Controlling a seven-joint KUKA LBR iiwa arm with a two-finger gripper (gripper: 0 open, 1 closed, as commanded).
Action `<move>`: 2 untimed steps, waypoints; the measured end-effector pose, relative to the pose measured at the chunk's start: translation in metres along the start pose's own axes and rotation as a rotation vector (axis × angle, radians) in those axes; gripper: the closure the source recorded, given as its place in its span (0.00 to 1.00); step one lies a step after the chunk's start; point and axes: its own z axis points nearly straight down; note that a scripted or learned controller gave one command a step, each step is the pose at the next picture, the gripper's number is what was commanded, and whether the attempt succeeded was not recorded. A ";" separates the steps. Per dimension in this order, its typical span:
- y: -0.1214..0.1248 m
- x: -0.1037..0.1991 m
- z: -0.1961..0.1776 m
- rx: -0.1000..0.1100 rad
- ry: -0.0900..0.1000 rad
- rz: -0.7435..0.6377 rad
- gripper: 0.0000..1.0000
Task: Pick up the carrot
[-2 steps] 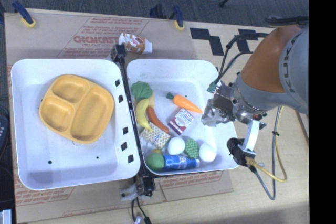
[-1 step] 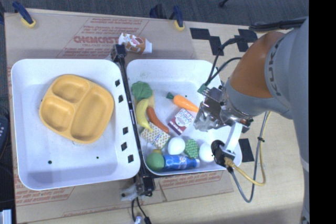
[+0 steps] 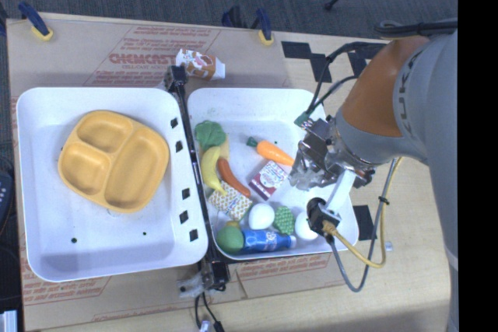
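- The grey KUKA arm (image 3: 405,109) with its orange band reaches in from the right and hangs over the right-hand white bin (image 3: 257,99), its wrist low above the bin's right side.
- The left-hand white bin (image 3: 47,245) bears a yellow divided plate (image 3: 113,160), well apart from the work.
- The gripper (image 3: 305,175) sits just right of a small red-and-white packet (image 3: 270,177) and just near-right of the carrot. Whether it touches either, I cannot tell.
- The jaws are too tangled in dark metal and cable to read; I cannot tell whether they stand apart or closed, and nothing shows between them.
- The carrot (image 3: 272,152), orange with a green tip at its left end, lies flat on the bin floor in the middle of the right bin, slanting from far-left to near-right.
- My judgement: the pick is not yet done. The carrot lies unlifted and the gripper is close beside it, so centring over the carrot, closing on it and raising it are all left.
- Near the carrot lie other toy foods: broccoli (image 3: 208,134), a banana (image 3: 212,167), a red sausage (image 3: 232,176), a white egg (image 3: 261,215) and a blue can (image 3: 268,241).
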 end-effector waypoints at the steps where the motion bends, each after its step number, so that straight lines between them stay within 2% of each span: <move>1: -0.013 0.015 0.006 0.003 0.001 -0.141 1.00; 2: -0.001 0.000 -0.015 0.001 -0.001 0.019 1.00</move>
